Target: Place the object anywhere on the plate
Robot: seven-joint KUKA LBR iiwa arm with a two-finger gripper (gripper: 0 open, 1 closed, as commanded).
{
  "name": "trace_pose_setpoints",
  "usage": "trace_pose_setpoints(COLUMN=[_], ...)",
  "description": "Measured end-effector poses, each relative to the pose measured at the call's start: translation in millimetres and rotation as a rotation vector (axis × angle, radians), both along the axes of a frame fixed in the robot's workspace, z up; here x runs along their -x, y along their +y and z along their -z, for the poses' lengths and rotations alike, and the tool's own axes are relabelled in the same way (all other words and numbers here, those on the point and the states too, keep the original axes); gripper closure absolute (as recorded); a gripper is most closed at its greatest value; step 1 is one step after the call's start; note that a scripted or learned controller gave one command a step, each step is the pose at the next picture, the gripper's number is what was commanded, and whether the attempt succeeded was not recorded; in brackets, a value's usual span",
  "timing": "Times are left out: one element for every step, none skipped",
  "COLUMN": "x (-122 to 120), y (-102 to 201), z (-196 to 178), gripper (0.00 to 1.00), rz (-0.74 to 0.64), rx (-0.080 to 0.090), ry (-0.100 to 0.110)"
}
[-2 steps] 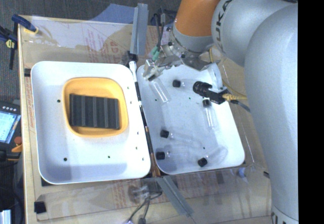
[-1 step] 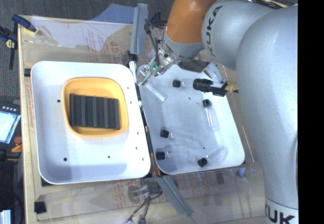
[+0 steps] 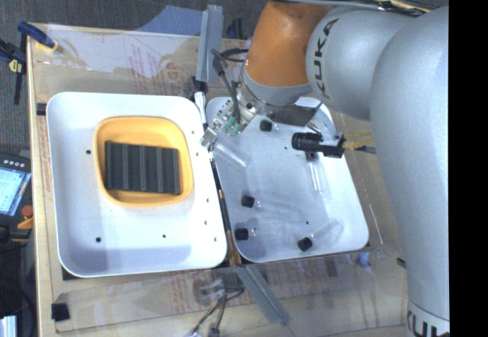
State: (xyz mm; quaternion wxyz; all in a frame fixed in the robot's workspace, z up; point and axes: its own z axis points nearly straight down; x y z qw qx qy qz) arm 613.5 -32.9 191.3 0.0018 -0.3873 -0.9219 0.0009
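Note:
A yellow plate with a dark ridged grid in its middle lies in the left white bin. In the right white bin are faint see-through pieces, one a slim clear tube and others near the front. Several small black bits are scattered around them. My gripper hangs over the right bin's far left corner, close to the wall between the two bins. The orange band and grey wrist above hide most of it. I see nothing held in it.
A black cylinder with a cable sticks out beside the wrist over the right bin. The grey arm covers the right side of the view. A grey bar stands behind the bins, and loose clips lie on the bench in front.

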Motion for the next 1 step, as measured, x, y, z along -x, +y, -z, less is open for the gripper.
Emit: trace_pose_setpoints(x=[-23.6], y=[25.3], z=[-16.9], gripper=[1.0], rz=[-0.2], rx=[0.0], ry=[-0.005])
